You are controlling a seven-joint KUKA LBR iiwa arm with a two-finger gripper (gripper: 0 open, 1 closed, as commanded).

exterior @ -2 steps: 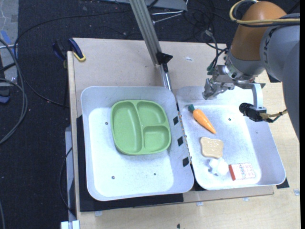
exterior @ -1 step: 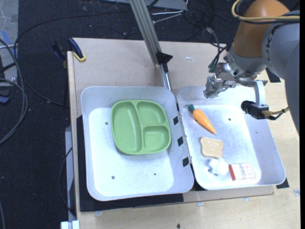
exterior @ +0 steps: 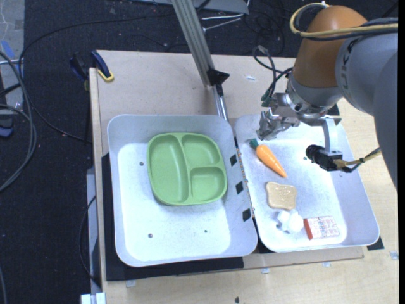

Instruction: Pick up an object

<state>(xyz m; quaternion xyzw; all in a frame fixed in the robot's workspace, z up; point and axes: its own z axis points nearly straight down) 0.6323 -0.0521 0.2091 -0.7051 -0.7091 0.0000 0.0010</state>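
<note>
In the right bin [exterior: 354, 189] lie an orange carrot [exterior: 271, 159] with a green top, a tan slice of toast [exterior: 281, 195], a small white crumpled object [exterior: 290, 221] and a red-and-white packet [exterior: 322, 227]. My gripper [exterior: 271, 126] hangs over the bin's far left corner, just above and behind the carrot's green end. Nothing shows between its fingers. The left bin [exterior: 126, 220] holds a green divided plate [exterior: 187, 168].
A slanted metal pole [exterior: 197, 37] crosses the bench behind the left bin. A black cable end [exterior: 321, 156] hangs over the right bin's far side. Blue-and-yellow clamps [exterior: 100, 65] sit at the bench's far left corner.
</note>
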